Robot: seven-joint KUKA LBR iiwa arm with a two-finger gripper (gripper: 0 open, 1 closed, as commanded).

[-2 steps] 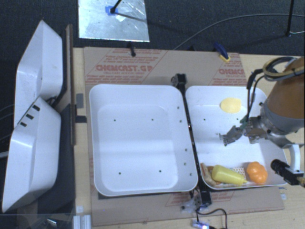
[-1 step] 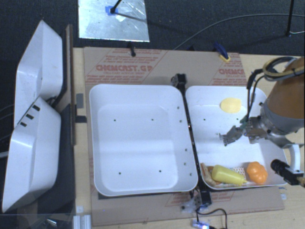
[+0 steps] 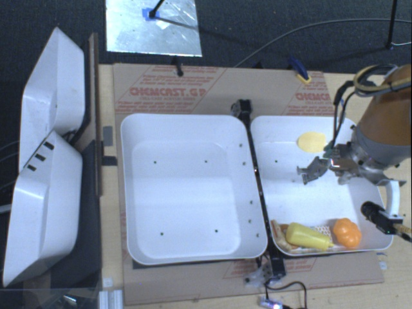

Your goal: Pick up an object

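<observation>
Yellow banana (image 3: 308,236) and orange fruit (image 3: 347,232) lie at the right bin's (image 3: 283,201) lower edge; gripper (image 3: 313,170) above, spread wide, holding nothing.

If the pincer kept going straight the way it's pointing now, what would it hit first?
The pincer points toward the view's left over the right bin. Nothing lies in that line before the bin's left wall, beside the divider; height is hard to judge, so it may meet the floor first.

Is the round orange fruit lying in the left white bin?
No, the round orange fruit lies in the right white bin, at its near edge beside a yellow oblong object.
</observation>
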